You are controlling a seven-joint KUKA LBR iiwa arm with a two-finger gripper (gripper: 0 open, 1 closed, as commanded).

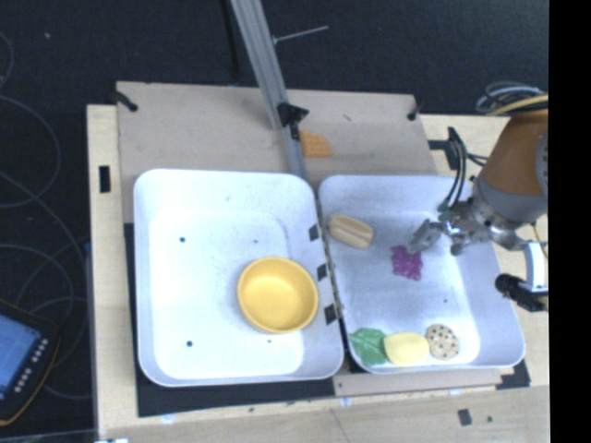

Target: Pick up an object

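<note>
Two shallow white bins are catalogued side by side on the bench: the left bin [166,210] and the right bin [480,312].

Left bin: one yellow bowl [277,293], set near the bin's right edge, toward the front.

Right bin:
- one tan oval piece [351,232], near the left wall toward the back;
- one purple object [406,264], small and ragged in outline, in the middle of the bin floor;
- one green piece [368,343], one pale yellow piece [404,348] and one speckled cookie-like disc [443,341], ranged along the front edge.

One orange item [315,145] is noted on the bench board behind the bins.

Gripper [441,233]: carried on the grey arm entering over the right bin's right edge. Whether it is wide or narrow cannot be told at this resolution; nothing is seen between its tips.

Task's thing, as judged: the purple object, being nearest. It is found just beside the gripper, toward the bin's front-left, apparently not touched. It is judged to be light and probably soft, possibly a toy cluster, though the shape is blurred. A hold across its narrower middle is advised, taken from above; a light piece may be nudged aside on the smooth bin floor if one tip lands first.
</note>
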